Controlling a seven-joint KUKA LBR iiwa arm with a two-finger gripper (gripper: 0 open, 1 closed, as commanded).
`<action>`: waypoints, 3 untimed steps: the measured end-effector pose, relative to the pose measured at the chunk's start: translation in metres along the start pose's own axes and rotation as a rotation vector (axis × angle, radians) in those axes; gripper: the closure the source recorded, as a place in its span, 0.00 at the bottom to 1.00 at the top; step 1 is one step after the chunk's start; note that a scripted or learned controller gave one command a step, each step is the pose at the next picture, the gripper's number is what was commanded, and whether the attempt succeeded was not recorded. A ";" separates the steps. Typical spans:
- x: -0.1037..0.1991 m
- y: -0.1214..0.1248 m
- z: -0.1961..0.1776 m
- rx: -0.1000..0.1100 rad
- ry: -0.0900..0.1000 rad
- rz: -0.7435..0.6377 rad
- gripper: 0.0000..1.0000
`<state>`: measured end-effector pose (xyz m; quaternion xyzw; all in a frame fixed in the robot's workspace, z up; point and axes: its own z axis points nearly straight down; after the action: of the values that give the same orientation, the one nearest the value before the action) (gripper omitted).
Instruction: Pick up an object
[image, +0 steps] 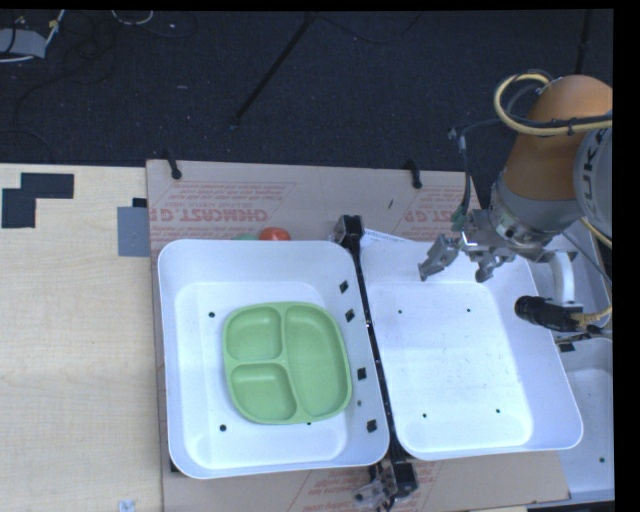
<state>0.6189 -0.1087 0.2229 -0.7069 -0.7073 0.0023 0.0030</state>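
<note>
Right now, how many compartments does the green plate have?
3. On the green plate in the left bin: one upper left, one lower left, one long one down the right side.

A robotics lab: white bins (460, 440) on a taped cardboard-covered bench (80, 330), loose cables.

You have two shallow white bins side by side: the left bin (190, 300) and the right bin (470, 400), meeting along a dark divider strip (362, 330). Both sit on a cardboard sheet (230, 205) with red lettering printed upside down from your angle. The cardboard lies on the pale wooden bench (70, 340), which carries black (35, 195) and grey (131, 230) patches near its far edge. Beyond the bench you see dark carpet (250, 80) crossed by cables.
</note>
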 end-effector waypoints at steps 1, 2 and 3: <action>-0.002 0.008 0.058 0.000 0.000 0.001 0.00; 0.001 0.009 0.123 0.001 0.000 0.002 0.00; 0.000 0.010 0.109 -0.003 0.000 0.005 1.00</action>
<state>0.6281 -0.1088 0.1141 -0.7087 -0.7055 0.0014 0.0019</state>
